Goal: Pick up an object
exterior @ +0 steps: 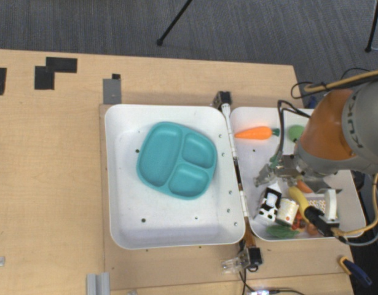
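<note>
My gripper (271,171) hangs low in the right bin (256,118), near its middle, with the arm's orange band (327,128) above it. Just below the gripper lies a small black-and-white toy (270,204). Beside that are a yellow piece (297,195), a white-and-orange piece (287,211) and a green piece (278,230), packed at the bin's near end. An orange carrot (253,133) lies at the far end, apart from the gripper. A green object (295,132) sits to the carrot's right, partly hidden by the arm.
The left bin (124,183) holds a teal divided plate (176,158). A ridge (235,165) separates the two bins. Cables (354,229) trail at the right bin's near right corner. A clip (238,263) lies on the bench in front of the bins.
</note>
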### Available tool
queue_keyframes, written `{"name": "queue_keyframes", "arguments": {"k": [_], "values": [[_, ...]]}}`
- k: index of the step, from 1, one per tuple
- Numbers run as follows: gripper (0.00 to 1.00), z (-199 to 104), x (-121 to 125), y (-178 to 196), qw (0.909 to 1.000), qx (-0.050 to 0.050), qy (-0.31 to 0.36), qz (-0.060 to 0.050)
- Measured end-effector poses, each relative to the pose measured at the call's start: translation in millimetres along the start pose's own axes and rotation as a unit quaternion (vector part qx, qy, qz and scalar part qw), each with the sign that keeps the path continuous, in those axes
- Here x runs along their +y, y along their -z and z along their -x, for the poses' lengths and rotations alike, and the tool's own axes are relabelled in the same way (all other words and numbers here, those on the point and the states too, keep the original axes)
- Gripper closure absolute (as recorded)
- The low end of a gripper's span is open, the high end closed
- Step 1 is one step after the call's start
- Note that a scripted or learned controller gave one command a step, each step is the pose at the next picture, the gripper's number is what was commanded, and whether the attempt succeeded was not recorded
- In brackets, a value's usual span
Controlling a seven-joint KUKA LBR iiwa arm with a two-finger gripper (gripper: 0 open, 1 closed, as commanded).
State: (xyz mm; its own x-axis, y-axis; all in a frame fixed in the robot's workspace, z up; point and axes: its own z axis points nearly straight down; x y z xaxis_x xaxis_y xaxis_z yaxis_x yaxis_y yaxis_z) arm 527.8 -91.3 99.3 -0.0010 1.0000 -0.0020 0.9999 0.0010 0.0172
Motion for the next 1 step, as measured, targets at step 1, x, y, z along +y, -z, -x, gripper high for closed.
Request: {"name": "queue_keyframes", "arguments": {"k": [1], "values": [[0.00,-3.5,-35.4,-9.8,1.0000,-0.001,0.000,0.002]]}}
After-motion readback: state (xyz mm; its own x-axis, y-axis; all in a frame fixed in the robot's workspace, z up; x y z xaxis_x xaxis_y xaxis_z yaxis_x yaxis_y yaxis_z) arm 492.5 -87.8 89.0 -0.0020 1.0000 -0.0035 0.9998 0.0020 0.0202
